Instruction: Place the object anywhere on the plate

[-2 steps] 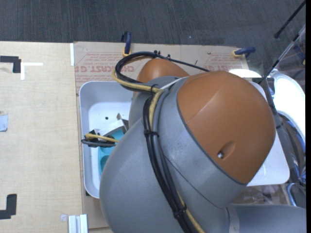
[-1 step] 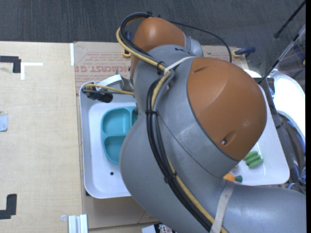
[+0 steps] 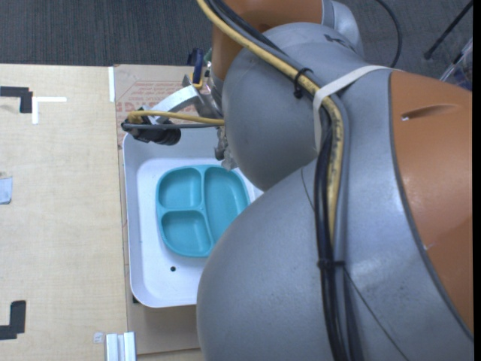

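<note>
Looming grey arm (image 3: 316,201) over teal plate (image 3: 199,209)

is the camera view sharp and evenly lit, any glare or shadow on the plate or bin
Camera view: the teal plate is evenly lit with only soft sheen on its compartment ridges; the white bin looks bright, no hard glare; a soft shadow falls along the arm where it overhangs the bin; the arm, close to the lens, looks slightly soft and looms large.

The grey arm (image 3: 338,201) with orange bands fills the view's right, bent leftward, cables along it.
</note>
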Tool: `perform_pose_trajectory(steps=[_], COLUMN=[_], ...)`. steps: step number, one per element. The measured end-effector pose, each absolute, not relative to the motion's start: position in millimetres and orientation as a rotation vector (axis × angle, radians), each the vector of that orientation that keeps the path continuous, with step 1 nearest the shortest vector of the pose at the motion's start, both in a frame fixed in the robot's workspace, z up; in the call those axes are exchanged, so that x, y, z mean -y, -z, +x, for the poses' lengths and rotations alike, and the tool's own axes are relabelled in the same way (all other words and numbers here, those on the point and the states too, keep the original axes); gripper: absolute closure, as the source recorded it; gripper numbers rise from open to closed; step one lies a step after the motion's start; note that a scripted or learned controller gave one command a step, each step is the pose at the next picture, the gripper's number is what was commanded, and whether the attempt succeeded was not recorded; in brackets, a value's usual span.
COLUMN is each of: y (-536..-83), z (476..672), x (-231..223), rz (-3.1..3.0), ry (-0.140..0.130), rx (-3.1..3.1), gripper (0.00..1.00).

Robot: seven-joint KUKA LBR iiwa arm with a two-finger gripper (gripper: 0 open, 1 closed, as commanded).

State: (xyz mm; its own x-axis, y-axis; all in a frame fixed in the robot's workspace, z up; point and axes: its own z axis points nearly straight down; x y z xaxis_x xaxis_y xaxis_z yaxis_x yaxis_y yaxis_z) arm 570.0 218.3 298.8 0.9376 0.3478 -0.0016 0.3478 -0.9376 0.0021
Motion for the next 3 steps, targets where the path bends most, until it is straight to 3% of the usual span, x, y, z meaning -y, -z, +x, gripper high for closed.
perform_pose_trajectory(steps=[3], y=[-322.1], z=[572.4], x=[-212.2], rz=[3.079], ry=[0.009], rx=[-0.554], gripper=[1.0])
